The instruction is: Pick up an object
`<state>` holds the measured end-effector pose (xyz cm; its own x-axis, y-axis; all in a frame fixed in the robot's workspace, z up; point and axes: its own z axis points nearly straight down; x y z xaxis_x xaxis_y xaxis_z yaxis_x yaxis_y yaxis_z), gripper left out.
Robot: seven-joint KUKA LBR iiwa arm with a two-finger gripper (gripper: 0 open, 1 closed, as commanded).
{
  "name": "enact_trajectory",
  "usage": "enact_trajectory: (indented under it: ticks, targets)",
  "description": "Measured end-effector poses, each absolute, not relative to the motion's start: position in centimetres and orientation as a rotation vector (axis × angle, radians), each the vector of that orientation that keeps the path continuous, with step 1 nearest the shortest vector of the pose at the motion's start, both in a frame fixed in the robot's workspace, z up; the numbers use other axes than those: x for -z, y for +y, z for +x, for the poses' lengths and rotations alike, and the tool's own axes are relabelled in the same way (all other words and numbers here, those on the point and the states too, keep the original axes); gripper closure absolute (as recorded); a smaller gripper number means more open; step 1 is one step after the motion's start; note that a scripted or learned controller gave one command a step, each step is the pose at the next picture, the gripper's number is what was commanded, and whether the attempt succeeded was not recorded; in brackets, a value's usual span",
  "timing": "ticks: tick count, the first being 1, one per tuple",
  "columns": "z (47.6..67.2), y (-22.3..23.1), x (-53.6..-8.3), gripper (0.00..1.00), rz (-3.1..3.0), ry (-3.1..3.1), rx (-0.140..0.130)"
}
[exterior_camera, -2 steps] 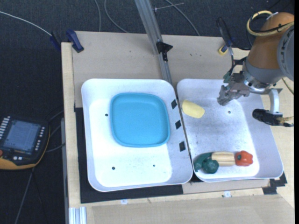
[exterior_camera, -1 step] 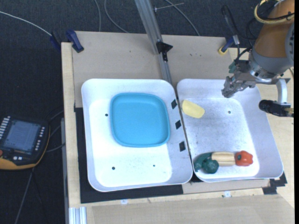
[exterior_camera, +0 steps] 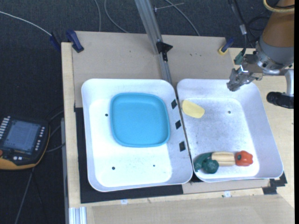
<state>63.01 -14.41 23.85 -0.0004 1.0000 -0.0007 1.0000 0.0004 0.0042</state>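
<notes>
So the pickable stuff is all in the right bin (exterior_camera: 266,125). There's a pale yellow soft-looking piece (exterior_camera: 193,109) up at about 10 o'clock in that bin, close to the wall shared with the other bin. Then along the 6 o'clock edge there's a little row: a dark green lumpy thing (exterior_camera: 206,164), a tan bar-shaped piece (exterior_camera: 223,158) and a red tomato-looking toy (exterior_camera: 243,158). The green one and the tan one are touching, and the tan one butts right up against the red one. The yellow piece sits well apart from that row.

The tool (exterior_camera: 235,83) is at the bin's 12 to 1 o'clock rim, hanging over the top edge, nowhere near any of the objects and with nothing between its tips. Honestly can't tell whether it's spread or closed, it's just a dark blob from this angle. The arm (exterior_camera: 278,29) comes in from 2 o'clock, orange band visible.

The left bin (exterior_camera: 93,139) has a light blue square plate (exterior_camera: 139,119) sitting in its upper middle.

Around it: light wood tabletop (exterior_camera: 117,50), blue clamps (exterior_camera: 74,40) at the 11 o'clock corner, a metal post (exterior_camera: 148,13) running up at 12, and a handheld controller pendant (exterior_camera: 21,141) off at 9 o'clock on the dark floor.
</notes>
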Motion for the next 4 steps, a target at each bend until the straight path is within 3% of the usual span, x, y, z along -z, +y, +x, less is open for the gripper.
enact_trajectory:
  ticks: [3, 4]
  targets:
    - [65.3, 3.4, -23.7, 1.0, 2.216, 2.228, -0.002]
    - [65.1, 7.8, -23.7, 1.0, 2.217, 2.226, -0.002]
